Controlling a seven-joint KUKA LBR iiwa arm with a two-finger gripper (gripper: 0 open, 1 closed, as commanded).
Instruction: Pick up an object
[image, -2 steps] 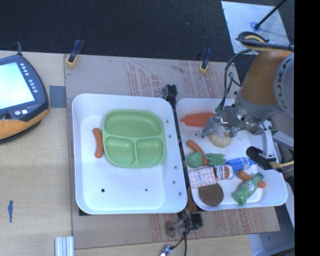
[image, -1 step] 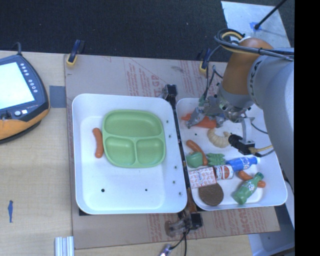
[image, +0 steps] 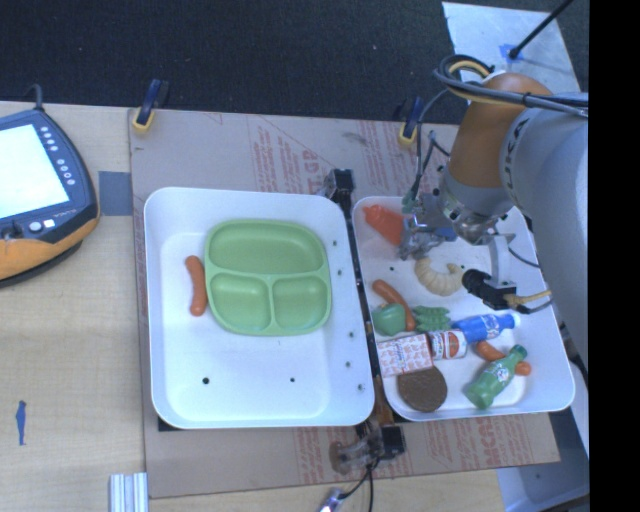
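- The bench (image: 70, 340) of pale wood carried a brown cardboard sheet (image: 280, 150), and the two white bins sat side by side on that sheet.
- The arm (image: 540, 170), grey with an orange band, came in from the right and hung over the upper part of the right bin (image: 545, 400).
- The left bin (image: 250, 400) held a green divided tray (image: 268, 277) in its upper middle, and an orange sausage (image: 196, 285) lay just beside the tray's left edge.
- A pendant with a white screen (image: 35, 195) rested on the bench, well apart from the bins on the far left.
- The gripper (image: 420, 240) pointed down near the top left of the right bin; whether it was apart or together could not be told.
- Just beside the gripper lay a red-orange piece (image: 382, 222), and a pale curved pastry (image: 438, 277) lay just below it.
- Lower in the right bin sat a carrot (image: 390, 295), a green leafy vegetable (image: 405, 319), a blue-capped bottle (image: 478, 328), a red-and-white packet (image: 405, 354), a brown round cookie (image: 421, 389) and a green bottle (image: 494, 378), crowded near one another.
- Nothing showed between the gripper's tips.
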